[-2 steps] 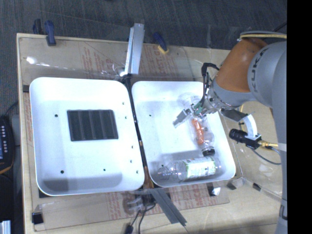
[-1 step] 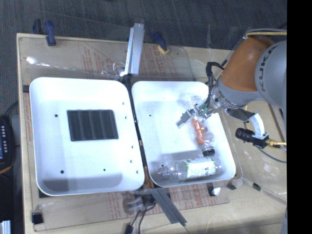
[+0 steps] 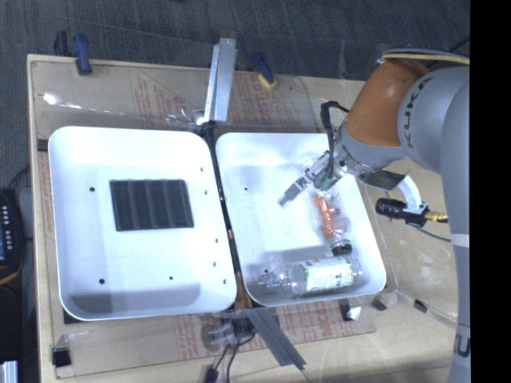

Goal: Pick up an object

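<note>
Two objects lie in the right bin (image 3: 254, 214). A small clear bottle with orange contents and a black cap (image 3: 327, 216) rests along the right side. A larger clear plastic bottle with a white and green label (image 3: 318, 278) lies on its side against the near wall. My gripper (image 3: 289, 193) hangs over the middle of this bin, slanting down and to the left, just left of the orange bottle's upper end. Nothing shows between its tips. The grey arm with its orange band (image 3: 383, 114) reaches in from the right.
A black ribbed rectangular pad (image 3: 152, 204) lies flat in the left bin (image 3: 64, 214). A metal post (image 3: 220, 78) stands at the back between the bins. Blue clamps hold the board's far edge.
</note>
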Controlling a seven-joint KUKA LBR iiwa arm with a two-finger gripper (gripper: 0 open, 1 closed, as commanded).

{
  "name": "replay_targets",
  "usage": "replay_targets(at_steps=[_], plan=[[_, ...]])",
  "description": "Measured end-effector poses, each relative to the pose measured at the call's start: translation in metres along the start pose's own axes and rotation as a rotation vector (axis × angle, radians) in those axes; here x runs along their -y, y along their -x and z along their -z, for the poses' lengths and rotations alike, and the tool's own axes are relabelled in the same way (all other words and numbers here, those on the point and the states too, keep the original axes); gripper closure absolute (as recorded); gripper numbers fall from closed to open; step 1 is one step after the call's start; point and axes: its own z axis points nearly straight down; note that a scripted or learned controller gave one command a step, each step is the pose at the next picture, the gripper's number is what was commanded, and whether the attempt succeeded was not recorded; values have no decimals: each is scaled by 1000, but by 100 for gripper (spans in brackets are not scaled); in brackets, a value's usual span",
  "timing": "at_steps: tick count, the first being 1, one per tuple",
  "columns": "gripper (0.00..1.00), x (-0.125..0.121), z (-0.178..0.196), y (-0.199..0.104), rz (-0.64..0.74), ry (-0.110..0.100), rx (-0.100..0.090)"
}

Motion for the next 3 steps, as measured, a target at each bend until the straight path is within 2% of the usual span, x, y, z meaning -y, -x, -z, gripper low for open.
replay_targets(at_steps=[1,2,3], plan=[[0,16,-8,-11,-54,-5,-8],[0,-31,-48,5,29,-2,-4],[0,9,2,-4,5,-3,-5]])
